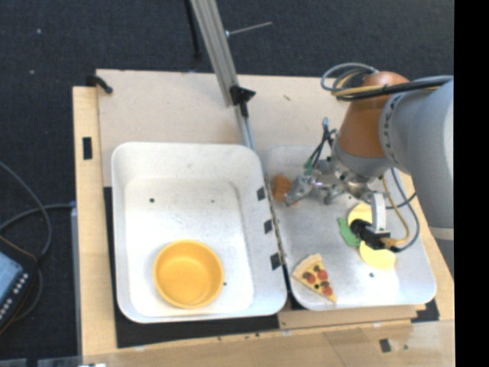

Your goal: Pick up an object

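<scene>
In the right bin (412, 281), my gripper (307, 189) is low over the bin's left part, under the orange-banded wrist (365, 125). A small brown round object (280, 184) lies just left of the gripper, against the bin's left wall; I cannot tell whether they touch. A pizza-slice toy (315, 276) lies near the front edge of the same bin. A yellow and green object (368, 239) sits right of the gripper, partly behind a black cable. A yellow bowl (188, 273) rests at the front of the left bin (183, 167).
A slanted metal rail (221, 60) stands behind the bins, ending near their shared corner. Cables loop from the wrist over the right bin. The wooden bench edge (88, 205) runs along the left.
</scene>
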Tool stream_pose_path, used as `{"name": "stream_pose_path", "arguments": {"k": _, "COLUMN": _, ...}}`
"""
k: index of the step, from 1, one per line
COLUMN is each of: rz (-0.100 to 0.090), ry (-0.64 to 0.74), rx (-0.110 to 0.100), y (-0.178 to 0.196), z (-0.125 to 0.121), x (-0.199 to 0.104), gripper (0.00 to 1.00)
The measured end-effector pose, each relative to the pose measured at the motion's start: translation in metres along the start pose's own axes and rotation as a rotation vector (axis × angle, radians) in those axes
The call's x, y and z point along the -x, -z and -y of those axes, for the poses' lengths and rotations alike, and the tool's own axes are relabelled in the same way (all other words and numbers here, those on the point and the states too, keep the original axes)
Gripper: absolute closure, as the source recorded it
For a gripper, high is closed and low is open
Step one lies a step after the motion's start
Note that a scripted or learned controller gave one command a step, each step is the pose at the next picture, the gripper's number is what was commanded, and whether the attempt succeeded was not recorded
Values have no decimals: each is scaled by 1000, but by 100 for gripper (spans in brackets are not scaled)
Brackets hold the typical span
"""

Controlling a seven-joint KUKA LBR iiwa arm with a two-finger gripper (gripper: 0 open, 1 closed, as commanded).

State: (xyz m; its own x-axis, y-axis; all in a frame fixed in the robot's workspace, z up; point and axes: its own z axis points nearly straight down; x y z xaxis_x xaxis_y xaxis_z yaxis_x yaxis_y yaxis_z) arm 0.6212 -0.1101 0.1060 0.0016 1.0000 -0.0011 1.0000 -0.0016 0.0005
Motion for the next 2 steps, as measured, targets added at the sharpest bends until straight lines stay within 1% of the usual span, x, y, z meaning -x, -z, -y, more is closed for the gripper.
{"name": "stream_pose_path", "arguments": {"k": 1, "rz": -2, "ry": -5, "rx": 4, "y": 11, "z": -1, "x": 0, "gripper": 100}}
{"name": "stream_pose_path", "arguments": {"k": 2, "rz": -1, "ry": -2, "rx": 5, "y": 55, "z": 0, "x": 0, "gripper": 100}}
